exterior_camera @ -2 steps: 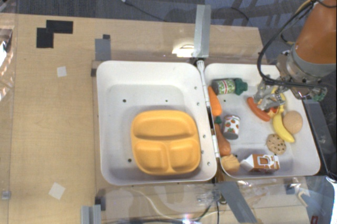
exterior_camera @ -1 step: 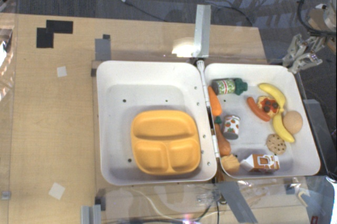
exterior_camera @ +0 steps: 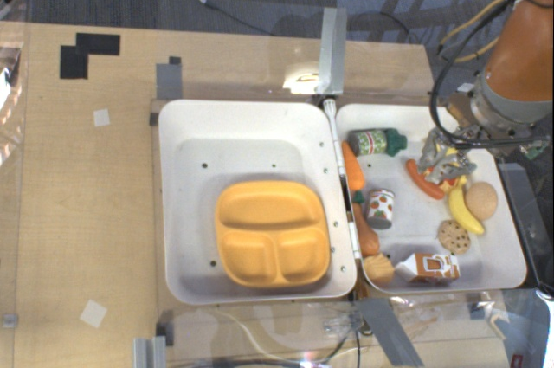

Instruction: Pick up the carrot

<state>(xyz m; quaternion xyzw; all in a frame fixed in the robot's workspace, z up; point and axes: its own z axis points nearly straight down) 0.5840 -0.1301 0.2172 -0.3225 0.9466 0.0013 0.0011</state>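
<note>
The carrot (exterior_camera: 351, 168) is a slim orange piece lying lengthwise against the left wall of the right bin (exterior_camera: 511, 271), its green end pointing toward the front. My gripper (exterior_camera: 443, 160) hangs over the right half of that bin, well to the right of the carrot. It sits just above a small orange-red sausage-like piece (exterior_camera: 423, 181). The metal wrist hides what lies directly beneath it.
The right bin also holds a green bottle (exterior_camera: 377, 141), a small can (exterior_camera: 380, 208), a banana (exterior_camera: 464, 211), a tan egg-shaped item (exterior_camera: 483, 200), a cookie (exterior_camera: 453, 235), a carton (exterior_camera: 430, 267) and a brown piece (exterior_camera: 368, 237). An orange divided plate (exterior_camera: 273, 233) lies in the left bin (exterior_camera: 186, 141).
</note>
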